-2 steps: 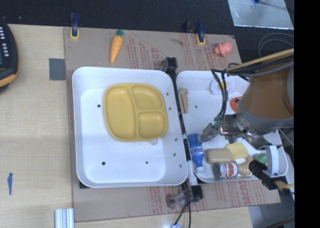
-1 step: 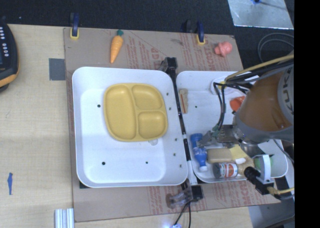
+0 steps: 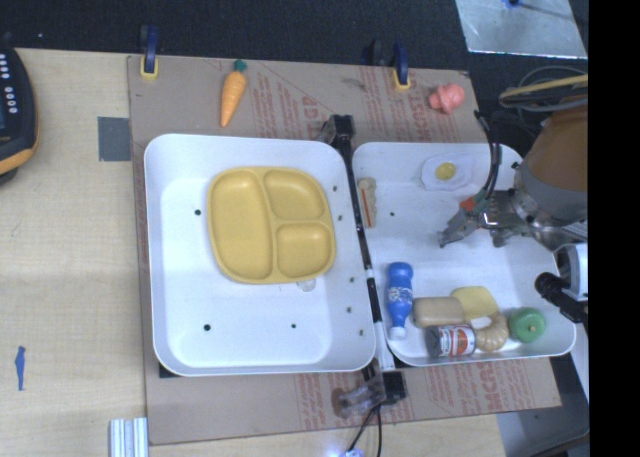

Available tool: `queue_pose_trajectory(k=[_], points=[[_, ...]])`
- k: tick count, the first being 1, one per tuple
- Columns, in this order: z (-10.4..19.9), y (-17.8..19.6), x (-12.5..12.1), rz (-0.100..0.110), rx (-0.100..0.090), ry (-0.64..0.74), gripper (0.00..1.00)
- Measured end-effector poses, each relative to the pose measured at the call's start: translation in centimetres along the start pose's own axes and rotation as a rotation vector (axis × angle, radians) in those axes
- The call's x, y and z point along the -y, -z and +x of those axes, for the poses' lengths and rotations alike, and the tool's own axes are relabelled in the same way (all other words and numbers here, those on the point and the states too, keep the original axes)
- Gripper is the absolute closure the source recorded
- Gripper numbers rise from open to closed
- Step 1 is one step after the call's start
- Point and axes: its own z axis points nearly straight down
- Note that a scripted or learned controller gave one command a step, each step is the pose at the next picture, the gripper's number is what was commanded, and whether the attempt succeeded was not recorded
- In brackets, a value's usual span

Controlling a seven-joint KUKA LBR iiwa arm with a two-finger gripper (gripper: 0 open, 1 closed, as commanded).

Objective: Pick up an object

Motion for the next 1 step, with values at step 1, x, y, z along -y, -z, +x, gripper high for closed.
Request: queue_pose_trajectory(k=[1], points=[[-5.44,3.87,-10.05,-0.002,0.0,0.005,0.0]])
